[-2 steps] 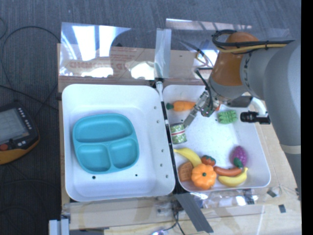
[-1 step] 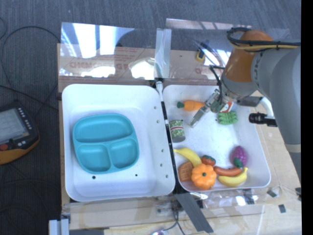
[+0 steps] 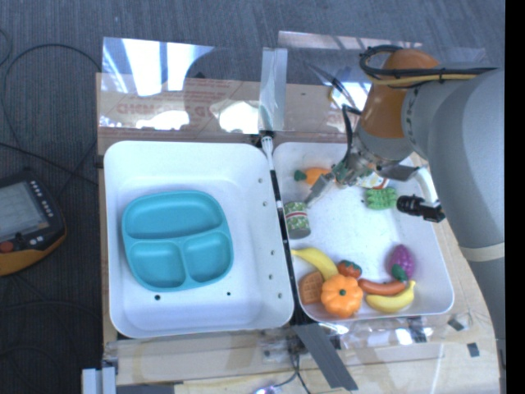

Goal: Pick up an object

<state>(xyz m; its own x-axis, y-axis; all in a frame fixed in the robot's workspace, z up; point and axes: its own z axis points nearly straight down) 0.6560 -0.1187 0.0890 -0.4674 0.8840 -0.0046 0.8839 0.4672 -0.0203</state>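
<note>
**arm parked over the right bin, toy food all over the place**

so the gripper (image 3: 338, 173) sits low in the upper part of the right bin (image 3: 439, 263), hanging off the grey arm (image 3: 459, 146) with its orange band (image 3: 385, 109). can't tell whether the pincer is apart or together from this angle, it's just a dark cluster of metal bits, and nothing is visibly between them.

stuff nearest to it: a small orange carrot-looking piece (image 3: 312, 174) just to its left, and a green leafy toy (image 3: 380, 198) just to its right. a little green-labelled can (image 3: 296, 219) stands against the bin's left wall. near the front edge it's a pile: a yellow banana (image 3: 318, 261), a round orange pumpkin (image 3: 341, 295) touching a brownish cookie-ish thing (image 3: 310, 287), a small red tomato-like piece (image 3: 350, 268), a red sausage-like piece (image 3: 382, 286), a second banana (image 3: 392, 300) and a purple eggplant (image 3: 400, 261).

left bin (image 3: 131, 164) holds a teal three-compartment tray (image 3: 176, 238), lying flat.

both bins sit on a wooden bench (image 3: 184, 101) with clear plastic panels (image 3: 148, 60) at the back. floor is dark grey carpet (image 3: 246, 2), with a black cable (image 3: 41, 56) and a teach pendant (image 3: 26, 216) off to the left.
</note>
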